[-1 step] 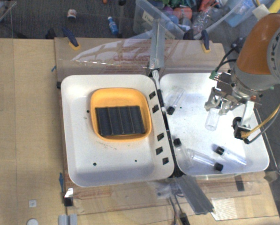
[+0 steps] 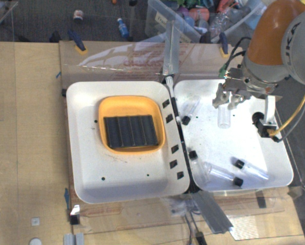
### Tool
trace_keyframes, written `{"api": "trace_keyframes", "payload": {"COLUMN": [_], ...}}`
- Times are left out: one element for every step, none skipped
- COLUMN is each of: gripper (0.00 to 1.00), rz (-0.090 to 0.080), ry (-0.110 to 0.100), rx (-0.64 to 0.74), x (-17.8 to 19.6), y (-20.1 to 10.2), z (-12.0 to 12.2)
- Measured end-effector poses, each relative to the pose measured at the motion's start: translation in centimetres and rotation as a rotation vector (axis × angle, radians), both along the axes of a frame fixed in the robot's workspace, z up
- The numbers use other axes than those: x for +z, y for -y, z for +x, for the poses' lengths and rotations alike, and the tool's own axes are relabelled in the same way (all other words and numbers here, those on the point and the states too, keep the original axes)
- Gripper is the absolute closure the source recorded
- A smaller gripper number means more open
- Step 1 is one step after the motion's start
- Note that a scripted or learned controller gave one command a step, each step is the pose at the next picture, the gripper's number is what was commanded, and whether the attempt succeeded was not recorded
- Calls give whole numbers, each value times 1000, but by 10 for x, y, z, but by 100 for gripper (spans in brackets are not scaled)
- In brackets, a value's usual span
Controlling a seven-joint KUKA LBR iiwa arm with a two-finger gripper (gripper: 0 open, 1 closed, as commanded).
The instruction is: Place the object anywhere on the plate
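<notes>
1. Left bin [image 2: 86, 177]: orange plate [image 2: 132, 106] carrying a dark ridged block [image 2: 131, 131].
2. Right bin [image 2: 275, 162]: two clear tubes with black caps [image 2: 229, 175] lie near the front edge, well apart from the plate.
3. Gripper [image 2: 228, 102] hangs over the right bin; a clear tube [image 2: 224, 117] sits upright between its narrowly set fingers.

Wooden bench [image 2: 24, 137] under even light; grey floor [image 2: 45, 9] behind; clear tub [image 2: 203, 9] of colourful clutter.
</notes>
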State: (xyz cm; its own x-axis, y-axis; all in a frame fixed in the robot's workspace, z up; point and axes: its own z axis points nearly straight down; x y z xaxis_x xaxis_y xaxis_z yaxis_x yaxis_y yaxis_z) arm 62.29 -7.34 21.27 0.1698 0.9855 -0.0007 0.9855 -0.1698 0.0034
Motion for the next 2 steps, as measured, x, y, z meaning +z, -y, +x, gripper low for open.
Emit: {"api": "trace_keyframes", "payload": {"gripper": [100, 100], "rz": [-1, 1], "ry": [1, -5], "rx": [147, 278], "x": [-6, -27], "y": [-13, -34], "z": [42, 44]}}
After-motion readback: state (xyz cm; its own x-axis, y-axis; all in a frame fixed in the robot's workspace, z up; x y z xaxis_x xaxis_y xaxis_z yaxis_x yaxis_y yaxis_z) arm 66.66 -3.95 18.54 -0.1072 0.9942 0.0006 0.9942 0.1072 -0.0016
